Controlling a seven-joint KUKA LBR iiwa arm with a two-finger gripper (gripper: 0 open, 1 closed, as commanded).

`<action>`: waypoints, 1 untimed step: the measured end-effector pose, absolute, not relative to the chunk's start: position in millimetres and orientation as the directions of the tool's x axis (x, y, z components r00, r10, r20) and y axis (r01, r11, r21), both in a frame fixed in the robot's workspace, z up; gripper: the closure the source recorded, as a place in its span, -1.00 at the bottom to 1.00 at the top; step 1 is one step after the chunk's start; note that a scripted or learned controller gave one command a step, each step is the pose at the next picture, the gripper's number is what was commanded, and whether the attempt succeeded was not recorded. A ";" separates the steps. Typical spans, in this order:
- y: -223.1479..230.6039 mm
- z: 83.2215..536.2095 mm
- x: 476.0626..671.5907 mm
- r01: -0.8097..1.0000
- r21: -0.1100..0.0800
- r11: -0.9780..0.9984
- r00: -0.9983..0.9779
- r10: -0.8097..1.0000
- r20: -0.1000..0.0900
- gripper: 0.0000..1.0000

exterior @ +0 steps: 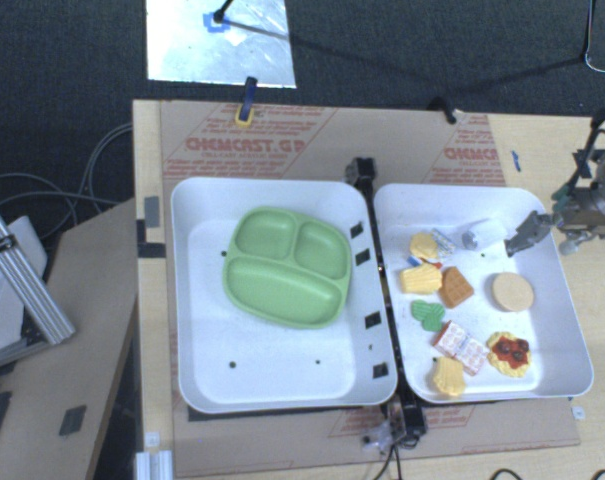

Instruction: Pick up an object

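Note:
Several toy foods lie in the right bin [572, 363]: a round tan bun [511, 292], a small pizza slice [510, 354], a brown bread piece [456, 288], two yellow pieces [420, 278] near the divider, a green piece [429, 314], a red-and-white packet [460, 345] and a yellow piece [447, 376] at the front. My gripper [549, 236] hangs over the bin's far right part, just behind and to the right of the bun. It is open, and nothing shows between its fingers.
The left bin [197, 368] holds a green divided plate [287, 266]. A small grey-clear item [472, 236] lies at the back of the right bin. Black clips [372, 318] line the ridge between the bins. Cardboard [312, 138] lies under both.

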State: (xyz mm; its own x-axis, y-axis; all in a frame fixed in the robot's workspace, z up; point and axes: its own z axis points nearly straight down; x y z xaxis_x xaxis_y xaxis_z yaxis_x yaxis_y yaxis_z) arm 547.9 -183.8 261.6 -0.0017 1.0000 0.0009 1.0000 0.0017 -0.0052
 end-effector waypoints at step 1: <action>-183.8 265.0 549.4 1.000 0.002 0.003 -0.003 1.000 -0.001 -1.00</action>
